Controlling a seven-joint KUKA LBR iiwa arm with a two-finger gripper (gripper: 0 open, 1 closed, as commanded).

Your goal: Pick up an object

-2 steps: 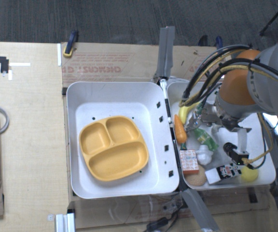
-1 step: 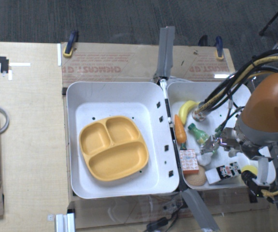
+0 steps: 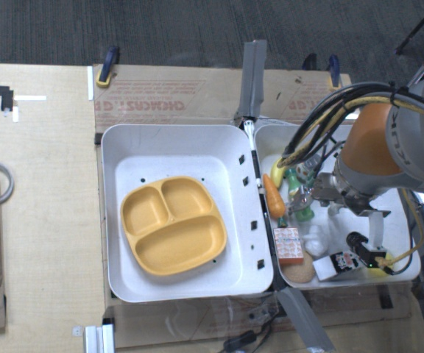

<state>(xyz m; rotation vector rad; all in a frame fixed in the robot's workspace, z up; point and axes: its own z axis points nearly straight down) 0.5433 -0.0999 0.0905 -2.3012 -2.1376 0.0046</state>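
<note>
Since the right bin (image 3: 409, 230) is crowded, the step in hand looks like settling on 1 item and coming down square over it, so the neighbours are not nudged or dragged up with it. From where I stand, the carrot (image 3: 274, 197) seems the cleanest target: it lies long and free against the bin's left wall, with a little room on its open side.

The gripper (image 3: 307, 197) sits low over the left half of that bin, among some green pieces (image 3: 299, 190), with cables looping over the wrist. Whether it is open or closed, I cannot tell; the arm's own bulk hides that, and nothing can be seen held.

Just below the carrot lies a small patterned box (image 3: 288, 244), and next to it a round tan piece (image 3: 298, 271) near the front wall. A yellow thing (image 3: 277, 173) peeks out above the carrot. Some white lumps (image 3: 316, 237) rest mid-bin, and a black and white item (image 3: 338, 262) lies further right.

Across the divider, the left bin (image 3: 116, 197) holds 1 yellow tray (image 3: 173, 225) with 3 compartments.
</note>
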